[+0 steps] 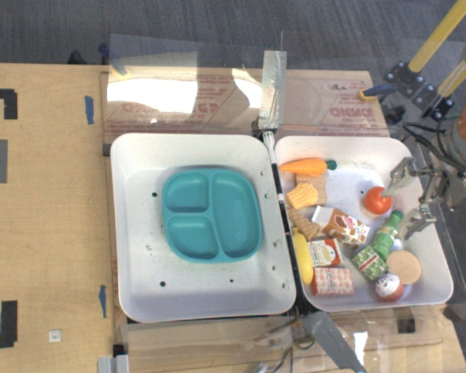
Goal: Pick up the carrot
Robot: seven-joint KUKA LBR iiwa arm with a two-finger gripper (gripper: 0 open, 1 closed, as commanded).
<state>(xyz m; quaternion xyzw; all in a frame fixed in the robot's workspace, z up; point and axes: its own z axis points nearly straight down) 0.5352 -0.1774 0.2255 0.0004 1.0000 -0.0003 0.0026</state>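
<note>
Since the carrot lies in the right bin's far-left corner, descend straight; I cannot tell the gripper's state.

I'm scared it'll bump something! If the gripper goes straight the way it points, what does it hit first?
Probably the red tomato, just ahead of the gripper; its height is hard to judge.

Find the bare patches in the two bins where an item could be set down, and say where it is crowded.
Left bin: a bare white margin all round the teal plate, and the plate's compartments. Right bin: a bare patch between the carrot and the tomato. Its near half is crowded, from the banana across to the bottle.
</note>
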